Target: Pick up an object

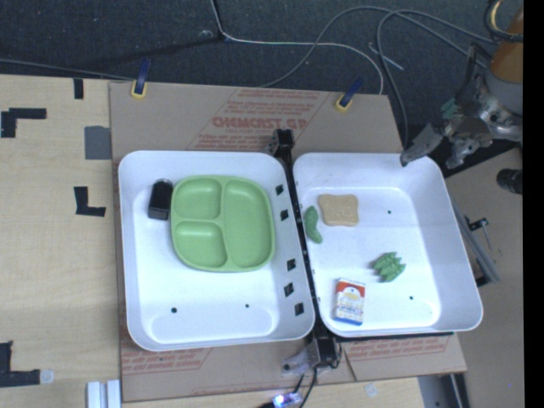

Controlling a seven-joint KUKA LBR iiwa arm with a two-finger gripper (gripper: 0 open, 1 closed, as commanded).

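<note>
Your gripper [422,150] hangs at the upper right, just outside the far right corner of the right bin [455,228]. Whether it is spread or pressed together you cannot tell from this slant, and nothing can be seen in it. By my reading you are at the very start: the approach, with no object yet chosen or reached.

Take the right bin as your landmark. Nearest the gripper is the toast [338,210], lying flat in the bin's upper left part. It is roughly square, so it offers no real long axis. Just beside it, toward the bin's left wall, lies the pickle [313,225]; its long axis runs up and down the view, nearly along that wall. The broccoli [388,267] sits right of centre, a bumpy clump with no clear direction. The packet [349,301] lies flat near the bin's front edge, its long axis running roughly front to back with a slight tilt.

The next move, I judge, calls for swinging the arm left and down into the bin, centring over one item and turning the wrist across its short side. The broccoli stands well apart from the others and the walls, so it looks the easiest. The pickle's place by the wall could crowd you.

Left of the right bin, the left bin [140,253] holds a plate [223,224] and a black block [160,200].
</note>
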